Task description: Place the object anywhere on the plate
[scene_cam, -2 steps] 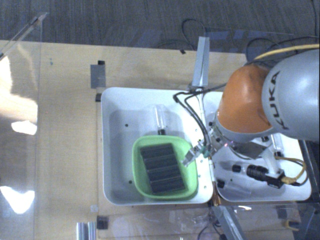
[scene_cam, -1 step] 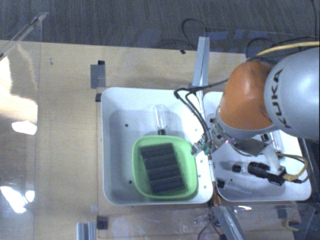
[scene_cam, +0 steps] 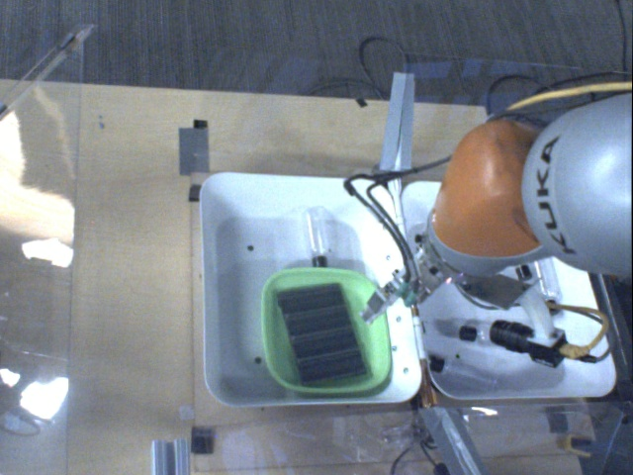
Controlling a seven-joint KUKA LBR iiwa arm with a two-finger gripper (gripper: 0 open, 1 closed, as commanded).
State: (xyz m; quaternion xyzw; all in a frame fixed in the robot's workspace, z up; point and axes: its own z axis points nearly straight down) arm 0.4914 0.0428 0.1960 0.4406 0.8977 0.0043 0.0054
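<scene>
Arm (scene_cam: 584, 186) comes in over the right-hand bin (scene_cam: 514, 379), orange band (scene_cam: 485, 201) above that bin's inner wall. Gripper (scene_cam: 378, 305) sits low at the right rim of the green plate (scene_cam: 269, 325), tip just at the plate's edge. Can't tell how wide it's set from this angle, too small and partly under the wrist. Nothing visible in its grasp.

Dark ridged block (scene_cam: 318, 332) lies flat on the plate, roughly centred, long side running slightly diagonal, apart from the gripper. Plate is in the left-hand bin (scene_cam: 223, 285), toward the near right corner. Clear tube-like item (scene_cam: 318, 232) lies in the same bin just behind the plate, off it.
</scene>
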